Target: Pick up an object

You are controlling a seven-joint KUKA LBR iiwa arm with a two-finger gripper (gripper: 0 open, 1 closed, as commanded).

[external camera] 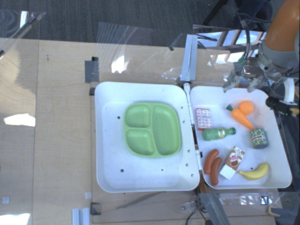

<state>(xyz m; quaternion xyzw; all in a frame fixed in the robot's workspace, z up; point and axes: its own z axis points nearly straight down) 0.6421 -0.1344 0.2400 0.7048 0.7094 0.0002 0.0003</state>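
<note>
The hand (242, 78) hovers over the far edge of the right bin (276, 172), and nothing sits between its fingers; whether they are spread or closed cannot be told. Nearest below it lie an orange (246, 107) and a carrot (241, 118), touching. Just beyond them stands a small green can (258, 138), and a green bottle (218, 133) lies on its side in the middle. A red-and-white packet (203, 118) lies by the left wall. Near the front edge are two sausages (213, 165), a small carton (233, 162) and a banana (255, 171). The left bin (108, 172) holds a green divided plate (153, 129). Both bins rest on the wooden worktop (47, 125).
</note>
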